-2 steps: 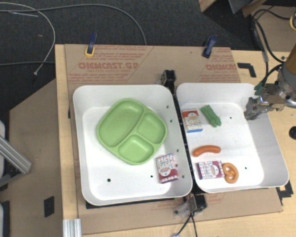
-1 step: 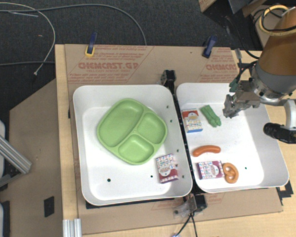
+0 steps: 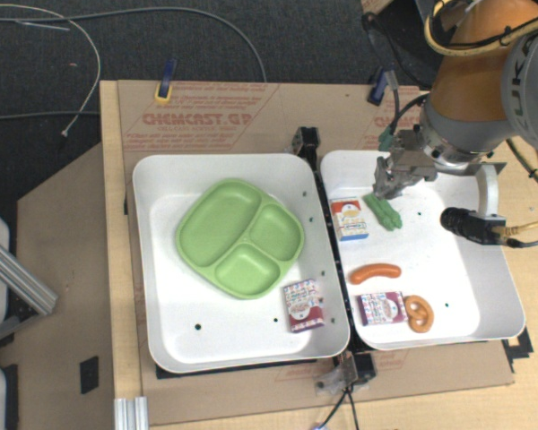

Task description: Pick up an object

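Observation:
My gripper point(image 3: 384, 189) hangs low over the back left part of the right bin point(image 3: 484, 285), its tips right at the upper end of a green pickle-shaped toy point(image 3: 384, 212). Whether the tips touch the toy I cannot make out. Beside the toy to the left lies a small red and white carton point(image 3: 349, 219). Nearer the front of this bin are an orange sausage point(image 3: 376, 273), a pink and white packet point(image 3: 379, 308) and a brown pretzel point(image 3: 420, 313). The left bin point(image 3: 161, 240) holds a green divided plate point(image 3: 240, 236) and another small pink packet point(image 3: 303, 304).
A black cylindrical part point(image 3: 469, 224) juts from the arm over the right bin's right half. Black clamps point(image 3: 306, 140) sit between the bins at the back. Both bins rest on a cardboard sheet point(image 3: 206, 115), with cables on the dark floor behind.

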Robot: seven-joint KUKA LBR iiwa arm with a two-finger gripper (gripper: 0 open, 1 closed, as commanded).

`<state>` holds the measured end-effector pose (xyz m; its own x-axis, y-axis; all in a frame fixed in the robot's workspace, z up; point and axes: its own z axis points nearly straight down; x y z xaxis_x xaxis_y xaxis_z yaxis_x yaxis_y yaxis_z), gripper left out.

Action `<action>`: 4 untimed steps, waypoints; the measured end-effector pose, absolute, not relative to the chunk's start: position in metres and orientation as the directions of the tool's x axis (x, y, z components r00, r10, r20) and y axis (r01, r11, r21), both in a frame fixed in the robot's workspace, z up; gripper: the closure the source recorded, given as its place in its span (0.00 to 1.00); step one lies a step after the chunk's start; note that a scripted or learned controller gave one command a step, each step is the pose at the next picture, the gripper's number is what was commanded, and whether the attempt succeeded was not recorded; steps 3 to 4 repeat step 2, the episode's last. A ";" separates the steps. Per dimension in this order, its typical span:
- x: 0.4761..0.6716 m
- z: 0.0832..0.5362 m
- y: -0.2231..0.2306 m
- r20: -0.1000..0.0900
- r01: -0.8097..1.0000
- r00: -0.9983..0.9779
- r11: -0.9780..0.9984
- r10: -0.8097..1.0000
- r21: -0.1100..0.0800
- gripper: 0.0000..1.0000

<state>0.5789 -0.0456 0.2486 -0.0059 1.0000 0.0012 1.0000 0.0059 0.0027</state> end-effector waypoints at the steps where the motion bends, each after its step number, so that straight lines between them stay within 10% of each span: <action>1: 0.609 0.247 0.001 0.002 1.000 -0.006 0.006 1.000 0.003 1.00; 4: 0.623 0.248 0.049 0.002 1.000 -0.006 0.006 1.000 0.002 1.00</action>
